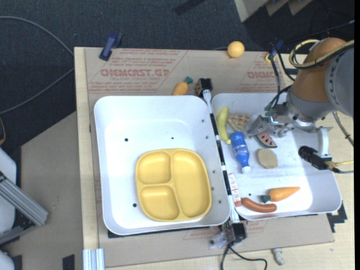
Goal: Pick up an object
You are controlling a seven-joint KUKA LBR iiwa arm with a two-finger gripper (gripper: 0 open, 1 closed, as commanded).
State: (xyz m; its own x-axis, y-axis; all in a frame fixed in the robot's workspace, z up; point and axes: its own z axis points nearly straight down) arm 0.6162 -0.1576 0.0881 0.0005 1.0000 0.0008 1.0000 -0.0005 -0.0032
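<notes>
My arm: grey, with an orange band above the wrist. My end effector: dark grey and silver. Two bins: white, a few small dark dots on the left one's floor. Divided plate: pale yellow. Bottle: blue with a white cap. Banana: yellow. Carrot: orange, green top. Sausage: red. Round cookie: tan. Watermelon slice: red with dark seeds. Ball: yellow-orange. Tabletop: light tan board, red lettering.

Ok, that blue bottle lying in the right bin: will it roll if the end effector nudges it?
Probably. The bottle lies on its side and looks round, so a sideways nudge may roll it toward the banana. It looks like smooth plastic, so likely light and a bit slippery.
</notes>
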